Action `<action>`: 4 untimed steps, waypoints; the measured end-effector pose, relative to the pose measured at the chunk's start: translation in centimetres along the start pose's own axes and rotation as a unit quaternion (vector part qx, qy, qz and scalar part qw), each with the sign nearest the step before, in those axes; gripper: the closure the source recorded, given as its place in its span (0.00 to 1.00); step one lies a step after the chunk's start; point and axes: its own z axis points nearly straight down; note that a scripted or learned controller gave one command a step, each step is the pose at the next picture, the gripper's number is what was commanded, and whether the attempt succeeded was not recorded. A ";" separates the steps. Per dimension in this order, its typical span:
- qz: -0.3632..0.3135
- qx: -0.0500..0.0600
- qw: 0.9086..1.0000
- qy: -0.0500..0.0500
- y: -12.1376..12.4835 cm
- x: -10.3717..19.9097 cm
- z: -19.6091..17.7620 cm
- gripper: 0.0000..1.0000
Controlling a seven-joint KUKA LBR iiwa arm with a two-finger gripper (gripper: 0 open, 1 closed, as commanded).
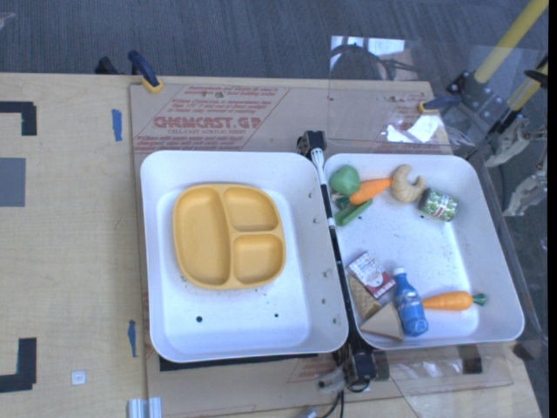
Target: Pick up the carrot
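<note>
Nearest in the right bin [500,259] lie one blue bottle [410,304], one small red-and-white packet [370,273] and a carrot [452,300] by the near right corner. Farther back sit a second carrot [372,189], one green pepper [345,181], one beige ginger-like piece [404,183] and one green can [438,205]. The left bin [157,259] holds one yellow three-compartment plate [229,235]. The gripper's state I cannot tell.
</note>
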 end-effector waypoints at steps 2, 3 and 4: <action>-0.087 -0.001 0.996 0.001 -0.2 -8.5 -3.9 0.00; -0.247 -0.002 0.969 0.000 0.0 -9.1 -8.3 0.00; -0.394 -0.007 0.919 0.005 0.1 -8.9 -3.8 0.00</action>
